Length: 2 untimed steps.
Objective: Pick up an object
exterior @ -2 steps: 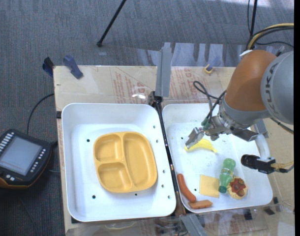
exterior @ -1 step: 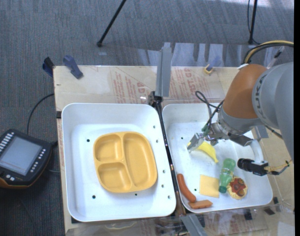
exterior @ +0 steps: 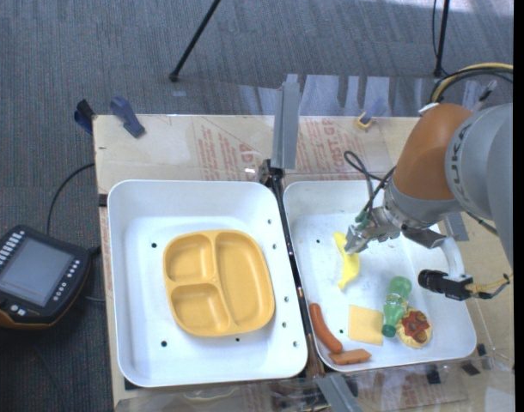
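My gripper (exterior: 356,240) is low in the right bin (exterior: 320,202), at the upper end of a yellow banana (exterior: 349,269) that lies pointing toward the front. The gripper's tip meets the banana's top, and the contact is too small to read. Nearer the front lie a yellow cheese slice (exterior: 365,324), a green bottle (exterior: 396,304), and a small pizza-like piece (exterior: 416,328). Two orange-red sausages sit there as well, one (exterior: 325,328) by the bin's left wall and one (exterior: 351,356) at the front rim.
The left bin (exterior: 124,273) holds a yellow three-part plate (exterior: 217,281) in its middle. A grey upright post (exterior: 285,127) stands behind the seam between the bins. My arm crosses the right bin's far right side.
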Each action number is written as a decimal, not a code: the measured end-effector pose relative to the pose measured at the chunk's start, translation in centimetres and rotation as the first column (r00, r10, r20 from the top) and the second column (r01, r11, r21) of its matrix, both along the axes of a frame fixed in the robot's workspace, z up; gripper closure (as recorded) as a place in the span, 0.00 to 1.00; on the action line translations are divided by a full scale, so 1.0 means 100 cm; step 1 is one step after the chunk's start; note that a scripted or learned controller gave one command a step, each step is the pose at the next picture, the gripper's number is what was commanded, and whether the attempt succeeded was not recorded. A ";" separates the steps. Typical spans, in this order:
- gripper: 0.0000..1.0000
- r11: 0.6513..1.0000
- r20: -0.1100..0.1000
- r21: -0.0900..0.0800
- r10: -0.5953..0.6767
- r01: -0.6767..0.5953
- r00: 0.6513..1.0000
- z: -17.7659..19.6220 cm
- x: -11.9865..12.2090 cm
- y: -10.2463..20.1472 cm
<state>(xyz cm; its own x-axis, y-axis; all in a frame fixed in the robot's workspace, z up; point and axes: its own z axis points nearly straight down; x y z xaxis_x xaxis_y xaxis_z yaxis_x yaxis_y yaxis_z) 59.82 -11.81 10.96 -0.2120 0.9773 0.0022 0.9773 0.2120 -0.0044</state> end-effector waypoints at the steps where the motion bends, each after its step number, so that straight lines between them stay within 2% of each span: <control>1: 0.00 1.000 -0.005 0.001 0.000 0.000 1.000 -0.002 -0.001 0.000; 2: 1.00 1.000 -0.008 0.002 0.001 -0.001 1.000 0.005 -0.001 0.000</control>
<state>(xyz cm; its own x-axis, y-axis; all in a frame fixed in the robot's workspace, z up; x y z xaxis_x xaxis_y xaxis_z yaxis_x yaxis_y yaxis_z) 59.72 -11.85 11.48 -0.2126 0.9771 0.0055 0.9771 0.2126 -0.0116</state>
